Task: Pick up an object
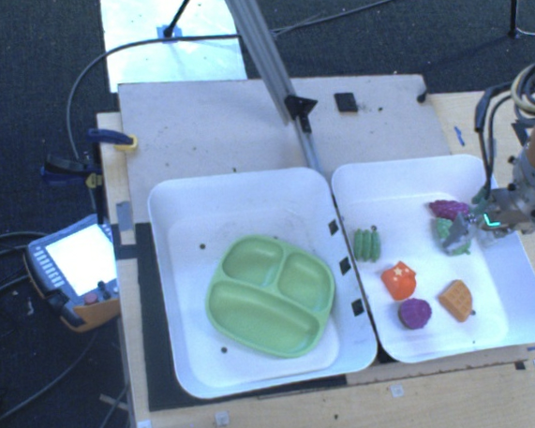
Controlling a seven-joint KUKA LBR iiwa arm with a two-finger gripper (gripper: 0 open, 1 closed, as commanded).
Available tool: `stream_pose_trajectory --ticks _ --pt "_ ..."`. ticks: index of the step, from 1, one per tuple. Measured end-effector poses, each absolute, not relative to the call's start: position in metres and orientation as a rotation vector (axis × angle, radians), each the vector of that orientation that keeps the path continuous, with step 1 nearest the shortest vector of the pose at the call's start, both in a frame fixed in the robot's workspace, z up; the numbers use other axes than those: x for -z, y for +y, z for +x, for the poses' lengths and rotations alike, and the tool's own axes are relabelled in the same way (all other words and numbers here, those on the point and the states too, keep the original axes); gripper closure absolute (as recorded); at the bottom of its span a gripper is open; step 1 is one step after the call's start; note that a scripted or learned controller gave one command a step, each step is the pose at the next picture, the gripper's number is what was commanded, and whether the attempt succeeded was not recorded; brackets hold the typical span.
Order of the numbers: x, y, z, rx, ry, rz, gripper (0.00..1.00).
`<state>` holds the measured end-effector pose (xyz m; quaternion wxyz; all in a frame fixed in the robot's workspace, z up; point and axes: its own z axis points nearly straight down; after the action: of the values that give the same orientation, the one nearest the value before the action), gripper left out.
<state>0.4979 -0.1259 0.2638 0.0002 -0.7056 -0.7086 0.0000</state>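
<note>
In the right bin (523, 325), my gripper (457, 234) is low near the right wall, just below a purple bunch of grapes (448, 208). A small greenish thing sits at its tip, too blurred to name. Left of it lie green pea pods (366, 244). Nearer the front are a red-orange strawberry-like piece (399, 280), a purple round piece (414, 313) and an orange wedge (456, 300).
The left bin (192, 357) holds a light green divided plate (271, 295). A slanted metal pole (266, 53) crosses the board behind the bins. A teach pendant (73, 269) and cables lie on the floor at the left.
</note>
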Motion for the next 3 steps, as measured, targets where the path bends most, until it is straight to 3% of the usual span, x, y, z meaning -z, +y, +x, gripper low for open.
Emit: stream_pose_trajectory --ticks 1,3 --pt "-0.265 -0.126 0.498 0.002 -2.228 -2.218 0.00" --pt "-0.159 -0.145 0.500 -0.001 -2.221 -2.220 0.00"
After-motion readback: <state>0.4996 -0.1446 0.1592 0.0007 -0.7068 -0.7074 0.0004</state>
